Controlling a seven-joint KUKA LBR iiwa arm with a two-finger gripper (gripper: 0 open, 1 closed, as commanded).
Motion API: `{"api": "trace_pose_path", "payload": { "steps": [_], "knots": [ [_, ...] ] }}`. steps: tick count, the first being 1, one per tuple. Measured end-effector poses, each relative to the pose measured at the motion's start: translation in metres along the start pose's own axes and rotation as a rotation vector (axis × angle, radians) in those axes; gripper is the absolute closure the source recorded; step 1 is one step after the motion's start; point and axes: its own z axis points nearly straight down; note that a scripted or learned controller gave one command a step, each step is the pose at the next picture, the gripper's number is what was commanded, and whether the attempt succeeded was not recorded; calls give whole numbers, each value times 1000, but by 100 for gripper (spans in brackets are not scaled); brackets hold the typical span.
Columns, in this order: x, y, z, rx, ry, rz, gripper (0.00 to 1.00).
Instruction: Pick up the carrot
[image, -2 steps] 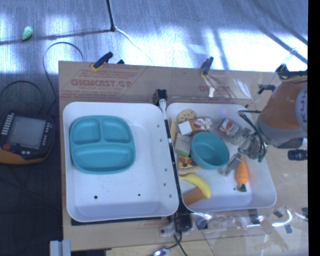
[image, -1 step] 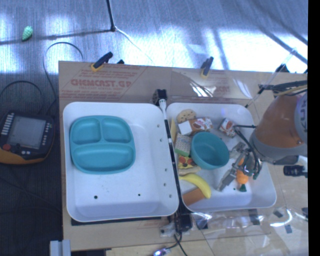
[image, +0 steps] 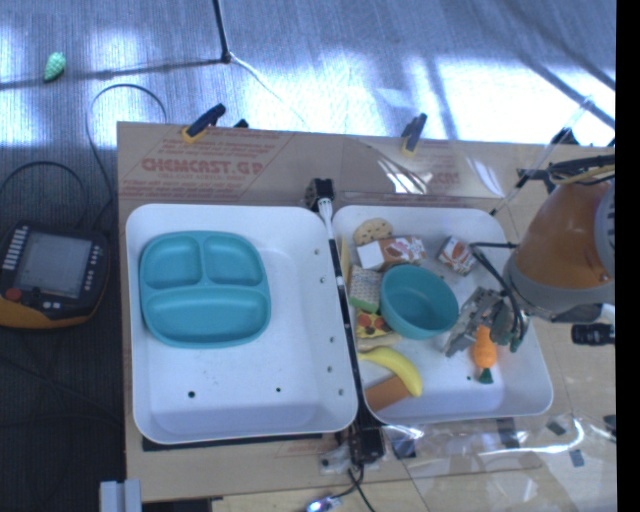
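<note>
The small orange carrot (image: 484, 351) with a green tip lies on the floor of the right bin (image: 530, 392), near its right wall. It points toward the front edge. My gripper (image: 487, 326) hangs low right over the carrot's upper end. It is open, with one finger on either side of that end. The carrot still rests on the bin floor. The grey and orange arm (image: 560, 250) reaches in from the right.
In the right bin, a teal bowl (image: 418, 300) sits just left of the gripper and a banana (image: 394, 368) lies at the front left. Several small food items crowd the back and left side. A teal divided plate (image: 204, 287) rests in the left bin (image: 300, 390).
</note>
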Motion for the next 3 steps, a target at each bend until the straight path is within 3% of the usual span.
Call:
{"api": "trace_pose_path", "payload": {
  "steps": [1, 2, 3],
  "knots": [
    [48, 26, 7, 2, -8, -95, 100],
    [53, 25, 12, 5, 10, -95, 0],
    [25, -30, 12, -4, 6, -300, 0]
  ]
}}
